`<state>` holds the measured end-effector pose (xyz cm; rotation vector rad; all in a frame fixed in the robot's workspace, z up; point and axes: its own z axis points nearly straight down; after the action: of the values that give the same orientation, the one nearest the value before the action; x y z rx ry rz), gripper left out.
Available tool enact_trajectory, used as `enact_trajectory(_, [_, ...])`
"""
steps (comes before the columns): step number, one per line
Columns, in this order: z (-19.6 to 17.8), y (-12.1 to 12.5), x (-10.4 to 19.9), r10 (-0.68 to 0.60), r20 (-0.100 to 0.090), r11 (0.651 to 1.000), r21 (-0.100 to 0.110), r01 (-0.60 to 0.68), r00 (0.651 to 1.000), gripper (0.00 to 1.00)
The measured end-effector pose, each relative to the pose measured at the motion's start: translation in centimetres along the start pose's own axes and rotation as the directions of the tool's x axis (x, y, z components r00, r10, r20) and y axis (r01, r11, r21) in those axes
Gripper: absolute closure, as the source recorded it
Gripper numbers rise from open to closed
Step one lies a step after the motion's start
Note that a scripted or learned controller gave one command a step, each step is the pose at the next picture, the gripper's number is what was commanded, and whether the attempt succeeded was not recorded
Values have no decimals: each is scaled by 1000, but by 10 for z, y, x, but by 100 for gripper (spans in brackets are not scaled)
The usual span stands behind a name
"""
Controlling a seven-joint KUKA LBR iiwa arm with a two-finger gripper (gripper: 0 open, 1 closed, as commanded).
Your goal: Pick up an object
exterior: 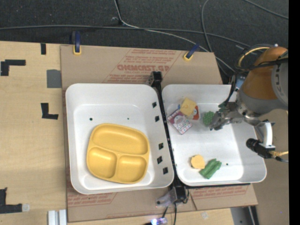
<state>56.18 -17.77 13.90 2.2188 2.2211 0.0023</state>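
My gripper (pixel 216 123) hangs low over the right bin (pixel 234 146), at its upper right part. It sits right beside a small green broccoli-like piece (pixel 207 117), touching or nearly touching it. To the left lie a yellow cheese wedge (pixel 188 107) and a pink-and-white packet (pixel 180 121). Near the bin's front lie a small yellow piece (pixel 197 162) and a green pickle-like piece (pixel 210 168).
The left bin (pixel 77 102) holds a yellow divided plate (pixel 117 153). A black divider (pixel 162 125) runs between the bins. Both bins rest on brown cardboard (pixel 136 64). The arm's grey and orange body (pixel 265 86) looms over the right bin's right rim.
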Motion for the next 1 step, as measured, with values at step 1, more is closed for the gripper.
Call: enact_trajectory(1, [-47, 8, -6, 0, 1, 1000, -2, 0, 1000, 100])
